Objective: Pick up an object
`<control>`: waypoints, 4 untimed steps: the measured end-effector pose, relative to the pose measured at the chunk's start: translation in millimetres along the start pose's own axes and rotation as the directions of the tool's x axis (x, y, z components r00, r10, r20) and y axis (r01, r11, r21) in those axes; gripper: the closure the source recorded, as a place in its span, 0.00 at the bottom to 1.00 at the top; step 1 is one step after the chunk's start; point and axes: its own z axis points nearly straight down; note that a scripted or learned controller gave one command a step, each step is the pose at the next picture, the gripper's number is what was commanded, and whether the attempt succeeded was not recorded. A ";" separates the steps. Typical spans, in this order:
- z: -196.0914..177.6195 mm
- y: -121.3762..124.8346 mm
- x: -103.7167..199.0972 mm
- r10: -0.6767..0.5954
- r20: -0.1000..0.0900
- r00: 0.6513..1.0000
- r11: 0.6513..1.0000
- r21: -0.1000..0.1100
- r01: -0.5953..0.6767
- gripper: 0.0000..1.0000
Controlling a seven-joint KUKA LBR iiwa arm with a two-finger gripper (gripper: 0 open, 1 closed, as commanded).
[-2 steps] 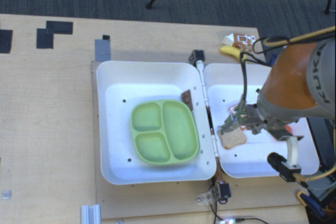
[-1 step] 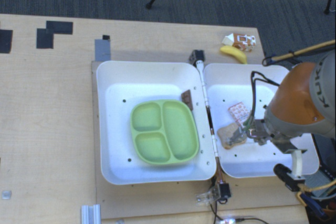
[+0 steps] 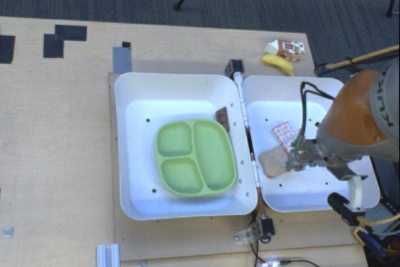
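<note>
In the right bin lies a tan slice of toast near the left wall, with a pink checkered card just above it. My gripper hangs low over the bin at the toast's right edge, under the grey and orange arm. A small brown piece rests against the right wall of the left bin, beside a green divided plate.
On the bench beyond the right bin lie a yellow banana and a small white and orange packet. Black cables loop from the arm over the right bin. A black clamp sits at the bins' far junction.
</note>
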 end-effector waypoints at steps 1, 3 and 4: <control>0.0 -0.1 0.0 -0.001 0.000 1.000 1.000 0.000 0.001 0.00; -10.4 1.2 0.6 -0.003 -0.001 1.000 1.000 -0.002 0.003 0.00; -20.8 2.7 1.3 -0.004 -0.001 1.000 1.000 -0.005 0.004 1.00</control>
